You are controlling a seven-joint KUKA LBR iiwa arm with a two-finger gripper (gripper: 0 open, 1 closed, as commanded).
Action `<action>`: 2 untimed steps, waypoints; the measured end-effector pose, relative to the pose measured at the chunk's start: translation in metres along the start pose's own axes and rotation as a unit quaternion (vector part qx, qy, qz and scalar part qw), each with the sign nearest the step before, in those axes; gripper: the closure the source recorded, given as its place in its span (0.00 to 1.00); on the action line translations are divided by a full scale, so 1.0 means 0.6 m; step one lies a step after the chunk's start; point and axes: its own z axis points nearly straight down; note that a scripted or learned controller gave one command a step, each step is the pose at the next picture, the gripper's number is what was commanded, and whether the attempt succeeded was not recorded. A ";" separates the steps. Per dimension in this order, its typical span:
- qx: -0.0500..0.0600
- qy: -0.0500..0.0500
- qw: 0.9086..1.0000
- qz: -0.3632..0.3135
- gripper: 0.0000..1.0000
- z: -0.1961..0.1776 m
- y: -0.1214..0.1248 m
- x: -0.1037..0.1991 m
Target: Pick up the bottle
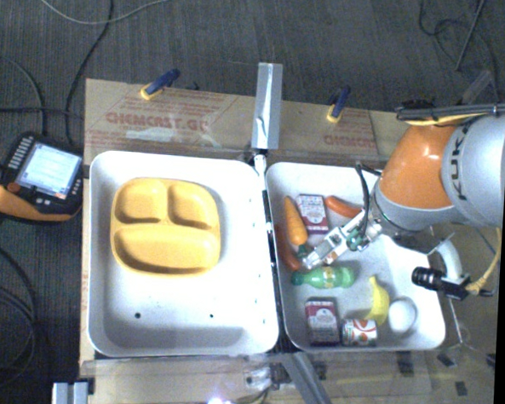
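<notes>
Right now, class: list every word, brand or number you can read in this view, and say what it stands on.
"KUKA", partly cut off: on the grey arm.
Faint red print on the cardboard backboard: too blurred to read.
Labels on the red cartons, the can and the bottle: too small.

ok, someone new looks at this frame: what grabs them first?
Probably the yellow divided tray in the left bin, then the arm's orange band at right. Its pincer hangs just above the green bottle lying in the crowded right bin.
</notes>
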 end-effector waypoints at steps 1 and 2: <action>-0.006 -0.006 0.992 -0.127 0.00 0.063 -0.064 0.012; -0.009 -0.006 0.992 -0.127 1.00 0.048 -0.061 0.013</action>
